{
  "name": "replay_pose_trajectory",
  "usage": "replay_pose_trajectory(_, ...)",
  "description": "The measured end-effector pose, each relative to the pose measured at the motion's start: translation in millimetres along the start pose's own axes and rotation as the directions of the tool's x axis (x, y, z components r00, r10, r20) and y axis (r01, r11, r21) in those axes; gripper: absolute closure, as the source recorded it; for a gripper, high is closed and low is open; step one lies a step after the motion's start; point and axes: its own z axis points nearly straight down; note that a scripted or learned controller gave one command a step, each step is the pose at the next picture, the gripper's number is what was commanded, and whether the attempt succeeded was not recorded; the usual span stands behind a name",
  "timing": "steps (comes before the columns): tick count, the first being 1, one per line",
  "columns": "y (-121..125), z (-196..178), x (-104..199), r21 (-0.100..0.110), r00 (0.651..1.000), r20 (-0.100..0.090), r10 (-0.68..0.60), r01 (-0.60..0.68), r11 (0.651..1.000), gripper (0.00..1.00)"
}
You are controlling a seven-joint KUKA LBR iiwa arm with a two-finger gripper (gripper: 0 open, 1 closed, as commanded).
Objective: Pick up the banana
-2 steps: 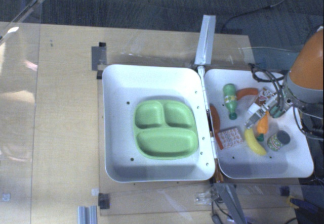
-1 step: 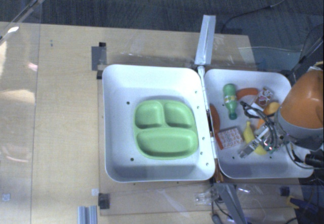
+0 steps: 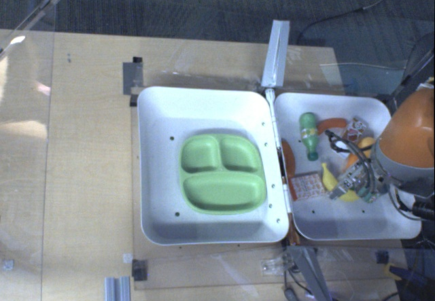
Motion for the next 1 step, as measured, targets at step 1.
replay_pose_trajectory(1,41.8,-121.1,31.8,0.015,0.991,-0.019,0.134,-0.133,0.991,1.0)
